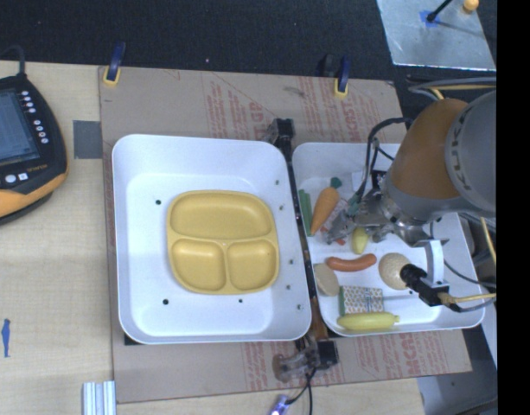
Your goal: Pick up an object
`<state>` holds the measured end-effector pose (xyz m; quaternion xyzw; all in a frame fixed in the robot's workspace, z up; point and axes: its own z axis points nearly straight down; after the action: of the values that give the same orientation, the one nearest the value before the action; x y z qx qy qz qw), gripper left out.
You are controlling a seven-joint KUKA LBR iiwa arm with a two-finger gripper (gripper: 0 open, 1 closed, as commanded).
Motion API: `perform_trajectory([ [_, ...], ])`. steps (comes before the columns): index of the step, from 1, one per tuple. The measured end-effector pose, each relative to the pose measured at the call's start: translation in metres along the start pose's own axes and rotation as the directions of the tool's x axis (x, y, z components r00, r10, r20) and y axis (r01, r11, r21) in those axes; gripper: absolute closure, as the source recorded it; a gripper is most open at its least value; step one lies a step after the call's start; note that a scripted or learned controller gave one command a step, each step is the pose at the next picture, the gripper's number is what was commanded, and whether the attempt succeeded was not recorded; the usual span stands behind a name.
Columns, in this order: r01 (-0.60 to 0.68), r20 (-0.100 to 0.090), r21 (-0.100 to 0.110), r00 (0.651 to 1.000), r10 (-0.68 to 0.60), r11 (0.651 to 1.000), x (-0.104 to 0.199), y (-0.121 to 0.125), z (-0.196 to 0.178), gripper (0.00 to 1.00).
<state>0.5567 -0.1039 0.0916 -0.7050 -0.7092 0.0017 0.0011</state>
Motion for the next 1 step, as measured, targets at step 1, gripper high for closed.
perform_trajectory([
  [1, 0.004, 0.002, 0.003, 1.0, -0.004, 1.0, -0.0013, -0.0002, -0.01, 1.0],
])
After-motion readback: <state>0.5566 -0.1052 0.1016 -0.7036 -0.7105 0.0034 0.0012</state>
